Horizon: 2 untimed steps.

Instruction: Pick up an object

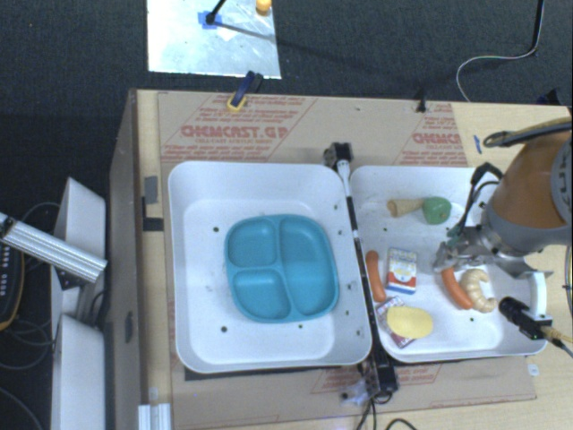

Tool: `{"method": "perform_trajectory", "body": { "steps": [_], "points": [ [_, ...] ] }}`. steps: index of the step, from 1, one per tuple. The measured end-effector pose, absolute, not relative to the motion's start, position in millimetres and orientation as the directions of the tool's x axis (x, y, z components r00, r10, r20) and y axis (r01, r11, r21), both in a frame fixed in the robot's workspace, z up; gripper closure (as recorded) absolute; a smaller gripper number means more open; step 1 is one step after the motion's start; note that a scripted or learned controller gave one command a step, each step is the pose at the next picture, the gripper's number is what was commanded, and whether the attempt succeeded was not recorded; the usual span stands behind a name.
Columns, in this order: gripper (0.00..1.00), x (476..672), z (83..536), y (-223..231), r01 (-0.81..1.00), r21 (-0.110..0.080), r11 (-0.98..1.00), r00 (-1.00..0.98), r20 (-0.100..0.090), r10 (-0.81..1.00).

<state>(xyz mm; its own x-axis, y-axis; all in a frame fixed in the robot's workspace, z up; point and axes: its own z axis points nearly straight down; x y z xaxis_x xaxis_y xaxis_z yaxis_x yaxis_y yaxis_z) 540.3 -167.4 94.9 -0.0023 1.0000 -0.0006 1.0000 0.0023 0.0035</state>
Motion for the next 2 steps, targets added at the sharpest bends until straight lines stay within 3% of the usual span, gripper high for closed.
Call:
{"method": "perform_trajectory", "body": {
  "steps": [1, 2],
  "points": [
    [1.00, 619.0, 115, -102, 1.000, 0.004, 0.005, -0.005, 0.001, 1.000],
    [1.00, 562.6, 185, -22, 1.000, 0.003, 0.005, -0.005, 0.002, 1.000]
  ]
}}
